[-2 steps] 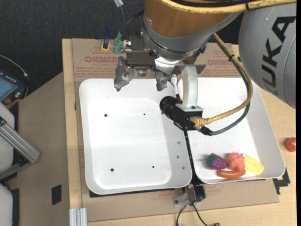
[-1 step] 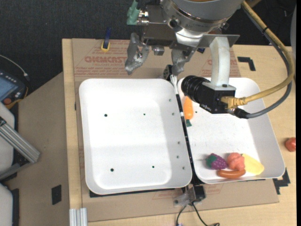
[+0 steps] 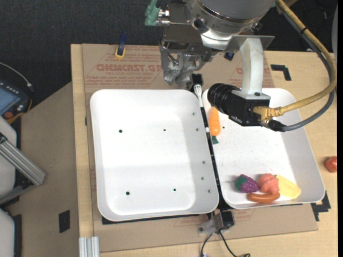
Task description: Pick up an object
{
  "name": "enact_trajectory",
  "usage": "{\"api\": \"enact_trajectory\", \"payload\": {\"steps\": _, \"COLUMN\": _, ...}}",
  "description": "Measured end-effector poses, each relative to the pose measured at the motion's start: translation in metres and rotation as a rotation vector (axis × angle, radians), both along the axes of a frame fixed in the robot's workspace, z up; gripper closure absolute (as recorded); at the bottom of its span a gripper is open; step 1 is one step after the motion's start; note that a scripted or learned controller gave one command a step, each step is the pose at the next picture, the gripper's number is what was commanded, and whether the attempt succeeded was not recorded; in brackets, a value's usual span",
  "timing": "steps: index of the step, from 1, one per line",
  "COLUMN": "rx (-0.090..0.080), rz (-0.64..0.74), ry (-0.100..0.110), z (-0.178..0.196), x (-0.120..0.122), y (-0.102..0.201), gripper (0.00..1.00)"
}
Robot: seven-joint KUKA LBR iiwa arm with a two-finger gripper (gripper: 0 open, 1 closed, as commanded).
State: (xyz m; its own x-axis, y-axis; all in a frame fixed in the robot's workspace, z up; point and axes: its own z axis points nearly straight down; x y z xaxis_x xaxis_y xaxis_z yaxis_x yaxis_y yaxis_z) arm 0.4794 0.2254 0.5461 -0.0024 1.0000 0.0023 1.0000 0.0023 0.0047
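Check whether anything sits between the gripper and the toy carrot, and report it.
Nothing visible blocks the way. The gripper hangs over the far edge of the bins, and the toy carrot lies nearby in the right bin, against the divider. The black cylinder on the arm hangs beside the carrot, not on that line.

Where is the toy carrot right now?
The toy carrot lies in the right bin, against its left wall near the divide between the bins, just below the gripper.
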Motion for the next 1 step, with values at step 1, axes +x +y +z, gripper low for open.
{"api": "enact_trajectory", "payload": {"steps": 1, "rx": -0.006, "rz": -0.003, "ry": 0.012, "z": -0.0538, "x": -0.0008, "y": -0.0010, "gripper": 1.00}}
